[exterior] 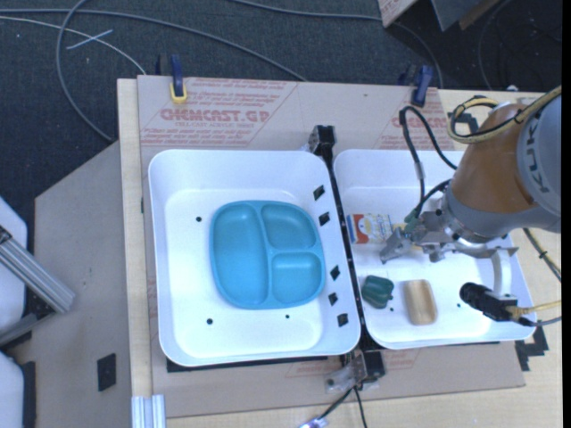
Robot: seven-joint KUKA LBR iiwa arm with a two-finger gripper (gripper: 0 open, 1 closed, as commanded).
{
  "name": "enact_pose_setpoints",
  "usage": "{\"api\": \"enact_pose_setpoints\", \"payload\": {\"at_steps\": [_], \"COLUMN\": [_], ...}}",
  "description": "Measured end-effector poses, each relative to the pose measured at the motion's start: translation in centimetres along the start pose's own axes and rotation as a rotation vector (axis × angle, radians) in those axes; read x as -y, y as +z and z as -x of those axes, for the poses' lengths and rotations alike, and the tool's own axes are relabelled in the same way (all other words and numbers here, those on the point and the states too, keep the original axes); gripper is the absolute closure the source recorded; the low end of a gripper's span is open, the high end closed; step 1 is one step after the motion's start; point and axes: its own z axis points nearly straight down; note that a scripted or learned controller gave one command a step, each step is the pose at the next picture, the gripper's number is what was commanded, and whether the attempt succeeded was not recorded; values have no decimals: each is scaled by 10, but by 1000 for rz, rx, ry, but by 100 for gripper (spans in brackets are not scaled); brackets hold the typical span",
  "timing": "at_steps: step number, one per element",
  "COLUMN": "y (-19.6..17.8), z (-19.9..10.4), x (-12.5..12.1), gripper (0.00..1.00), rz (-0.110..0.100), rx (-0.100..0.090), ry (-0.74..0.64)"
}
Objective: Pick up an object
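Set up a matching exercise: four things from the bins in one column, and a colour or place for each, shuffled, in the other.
Things:
1. divided plate
2. oblong block
3. small rounded object
4. packet

Colour or place:
A. alone in the left bin
B. white and orange, beside the claw
C. dark green
D. tan

Pairs: 1-A, 2-D, 3-C, 4-B
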Motion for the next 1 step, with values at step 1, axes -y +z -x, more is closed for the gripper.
{"api": "enact_pose_setpoints", "payload": {"at_steps": [1], "y": [-14], "z": [0], "x": [-2], "gripper": [100], "rz": [8], "rx": [1], "ry": [0]}}
